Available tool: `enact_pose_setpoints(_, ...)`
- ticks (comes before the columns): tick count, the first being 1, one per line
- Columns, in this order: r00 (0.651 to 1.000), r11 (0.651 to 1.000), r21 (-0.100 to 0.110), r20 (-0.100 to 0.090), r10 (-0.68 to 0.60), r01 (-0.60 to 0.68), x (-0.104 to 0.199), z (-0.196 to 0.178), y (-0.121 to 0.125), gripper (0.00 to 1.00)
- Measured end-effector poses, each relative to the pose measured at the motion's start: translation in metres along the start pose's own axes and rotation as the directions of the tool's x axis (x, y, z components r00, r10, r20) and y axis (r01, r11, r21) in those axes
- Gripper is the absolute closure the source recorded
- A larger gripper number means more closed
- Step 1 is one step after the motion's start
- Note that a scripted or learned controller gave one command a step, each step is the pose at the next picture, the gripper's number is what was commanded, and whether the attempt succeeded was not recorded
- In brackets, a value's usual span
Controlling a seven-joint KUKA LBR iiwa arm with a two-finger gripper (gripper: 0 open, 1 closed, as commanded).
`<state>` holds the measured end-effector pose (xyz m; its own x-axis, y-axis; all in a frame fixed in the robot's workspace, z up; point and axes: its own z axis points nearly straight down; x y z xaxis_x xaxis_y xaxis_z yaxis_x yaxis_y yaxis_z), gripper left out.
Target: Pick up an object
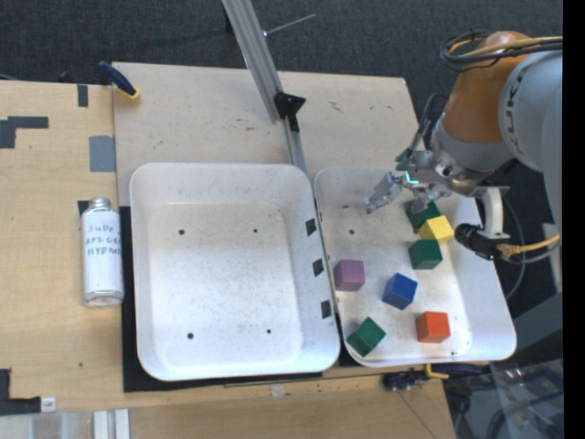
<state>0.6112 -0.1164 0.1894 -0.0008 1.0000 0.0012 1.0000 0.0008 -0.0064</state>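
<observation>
- Bins (228, 186): white, speckled with dark marks.
- Blocks: purple (349, 274), blue (399, 290), orange-red (432, 326), yellow (437, 229), three green (366, 335).
- Arm (512, 90): grey, orange band.
- Canister (101, 251): white, apparently dark lettering.

You are looking down on a pale wooden tabletop (219, 108) sitting against dark carpet.

A grey metal pole (251, 39) is slanting in from the top and ending at a black bracket (289, 105). A white spray can (101, 250) is lying at the left, grey tape patches (102, 152) are marking the board, and a blue-and-yellow clamp (119, 79) is gripping its far corner.
</observation>
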Motion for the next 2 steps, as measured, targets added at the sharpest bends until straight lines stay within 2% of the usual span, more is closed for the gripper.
enact_pose_setpoints(1, 1.0, 1.0, -0.005, 0.001, -0.001, 0.001, 0.0, -0.003, 0.001, 0.0)
enact_pose_setpoints(2, 1.0, 1.0, 0.0, 0.002, 0.0, 0.0, -0.004, 0.059, 0.006, 0.0)
